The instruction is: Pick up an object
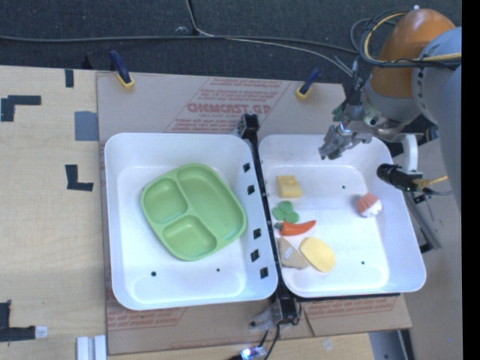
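Though above right bin [397,276], tool [331,150] unladen

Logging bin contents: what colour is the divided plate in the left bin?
Light green divided plastic plate, clearest in the camera view.

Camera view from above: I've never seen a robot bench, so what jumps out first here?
Probably the light green plastic divided plate, lying alone in the left shallow white bin. Next, the grey arm's big orange band at upper right, its gripper above the right bin's far edge. Small toy foods cluster near the divider, among them an orange carrot and a yellow piece.
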Controlling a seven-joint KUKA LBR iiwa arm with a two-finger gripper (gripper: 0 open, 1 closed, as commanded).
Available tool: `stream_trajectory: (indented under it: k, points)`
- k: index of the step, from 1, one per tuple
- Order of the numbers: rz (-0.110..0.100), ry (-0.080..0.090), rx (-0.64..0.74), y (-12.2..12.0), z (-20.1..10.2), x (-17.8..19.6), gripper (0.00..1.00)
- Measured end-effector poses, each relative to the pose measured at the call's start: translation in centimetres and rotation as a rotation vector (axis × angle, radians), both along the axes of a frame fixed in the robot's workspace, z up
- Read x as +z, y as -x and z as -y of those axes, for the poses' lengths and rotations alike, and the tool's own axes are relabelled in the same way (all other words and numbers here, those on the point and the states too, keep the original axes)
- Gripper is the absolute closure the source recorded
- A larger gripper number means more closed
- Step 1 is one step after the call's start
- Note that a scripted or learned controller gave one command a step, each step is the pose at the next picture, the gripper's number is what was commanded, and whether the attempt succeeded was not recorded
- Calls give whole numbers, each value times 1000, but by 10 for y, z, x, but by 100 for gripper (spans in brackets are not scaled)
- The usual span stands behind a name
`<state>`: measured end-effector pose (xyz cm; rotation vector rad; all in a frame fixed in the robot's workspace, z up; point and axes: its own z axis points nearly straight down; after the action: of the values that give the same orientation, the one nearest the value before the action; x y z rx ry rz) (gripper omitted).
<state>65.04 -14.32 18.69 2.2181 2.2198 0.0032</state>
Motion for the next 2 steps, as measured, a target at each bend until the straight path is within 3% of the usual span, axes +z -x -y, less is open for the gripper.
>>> stream_trajectory:
  k: [1,2]
  points:
    - [2,0,1,-6,-1,63,100]
    - [-6,-2,3,16,-45,49,100]
